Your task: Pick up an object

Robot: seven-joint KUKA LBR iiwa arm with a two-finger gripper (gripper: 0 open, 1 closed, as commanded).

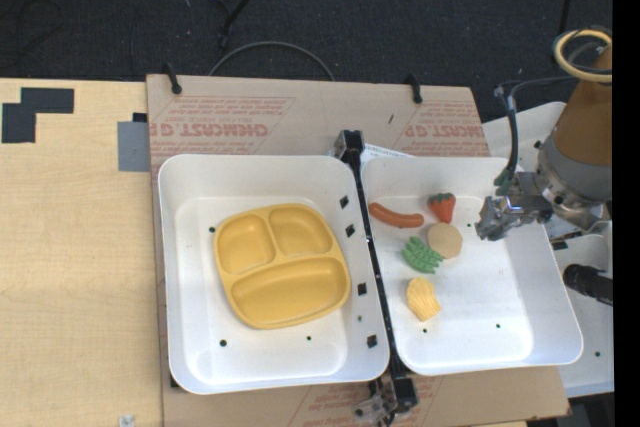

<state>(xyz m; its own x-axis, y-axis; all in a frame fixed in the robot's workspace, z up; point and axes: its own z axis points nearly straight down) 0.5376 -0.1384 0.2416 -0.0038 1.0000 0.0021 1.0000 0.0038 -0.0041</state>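
Observation:
The right bin [520, 335] holds several toy foods. A red-orange sausage [396, 215] lies near the divider. A small red strawberry [443, 206] sits beside it. A beige round piece [445, 240] touches a green leafy piece [422, 257]. A yellow corn piece [423, 299] lies closer to the front. My gripper [495, 219] hangs over the right bin's right side, to the right of the beige piece and apart from it. Nothing shows between its tips.
The left bin [190, 335] holds a yellow divided plate [282, 264]. A black clip bar [362, 245] runs between the bins. The grey arm with its orange band [585, 125] stands at the right edge. Brown cardboard [280, 120] lies behind the bins.

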